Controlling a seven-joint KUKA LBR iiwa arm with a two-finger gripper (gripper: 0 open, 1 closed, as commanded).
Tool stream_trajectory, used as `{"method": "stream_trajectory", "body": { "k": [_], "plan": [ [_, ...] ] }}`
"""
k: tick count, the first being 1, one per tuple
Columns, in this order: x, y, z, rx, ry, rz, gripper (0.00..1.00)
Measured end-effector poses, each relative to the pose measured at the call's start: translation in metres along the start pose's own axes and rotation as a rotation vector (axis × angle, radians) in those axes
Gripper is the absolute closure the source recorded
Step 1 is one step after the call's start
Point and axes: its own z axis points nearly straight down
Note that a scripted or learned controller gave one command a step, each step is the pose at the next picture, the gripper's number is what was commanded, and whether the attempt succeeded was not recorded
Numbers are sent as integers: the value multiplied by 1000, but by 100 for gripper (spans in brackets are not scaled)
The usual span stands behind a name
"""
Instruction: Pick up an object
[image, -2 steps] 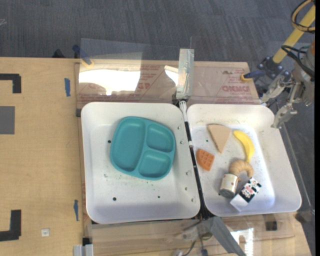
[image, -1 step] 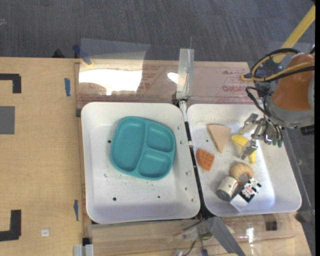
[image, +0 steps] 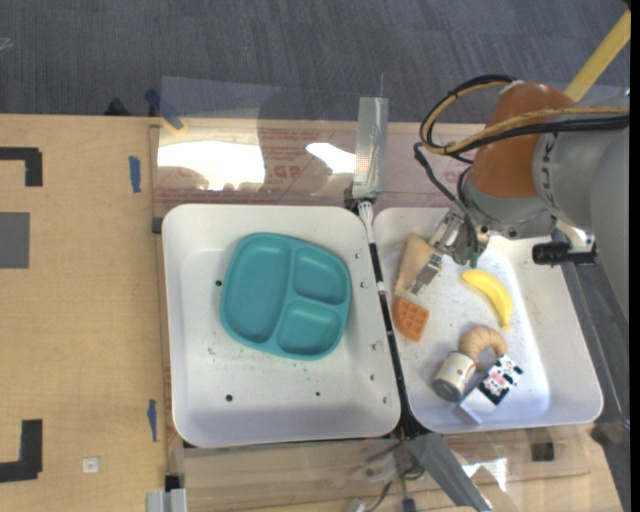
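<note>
At 10 o'clock of right bin (image: 575, 395), we see gripper (image: 432, 268) touching tan wedge (image: 413, 258); finger state we cannot tell. We judge wedge light, rigid, smooth. We favour pinch across narrow flat sides, mid-length. Waffle (image: 411, 318) just beside at 6 o'clock.

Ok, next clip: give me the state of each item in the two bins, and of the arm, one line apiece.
Teal three-compartment plastic plate: flat in left bin, nothing on it.
Tan wedge-shaped piece: in right bin, by the divider.
Orange waffle square: lying flat.
Yellow banana: lying loose, untouched.
Brown croissant: against the can.
Silver can: tipped on its side.
Black-and-white box: beside the can.
Pincer: low over the wedge.
</note>
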Motion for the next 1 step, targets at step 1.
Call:
{"method": "stream_trajectory", "body": {
  "k": [1],
  "plan": [
    [-4,2,-15,-6,-18,-3,100]
  ]
}}
